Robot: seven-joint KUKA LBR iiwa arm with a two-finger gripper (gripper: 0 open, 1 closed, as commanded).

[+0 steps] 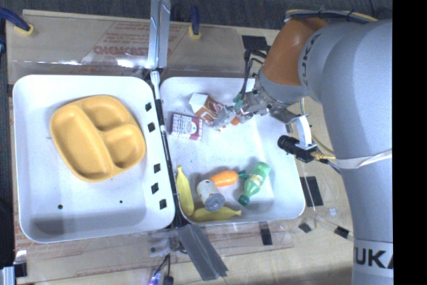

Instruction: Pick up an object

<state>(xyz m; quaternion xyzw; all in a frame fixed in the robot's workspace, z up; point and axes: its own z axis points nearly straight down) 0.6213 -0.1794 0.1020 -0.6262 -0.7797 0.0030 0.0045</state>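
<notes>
In the left bin (27,163) lies a yellow plate (97,137), far from the arm, so it is not in danger. In the right bin (283,200), a carton (186,125) and a small box (212,111) lie near the top, and the gripper (241,107) sits low right beside the box; I cannot tell if it is spread or pinching. It could just push the box away, or knock the carton, and come up with nothing, because those things lie so close together.
</notes>
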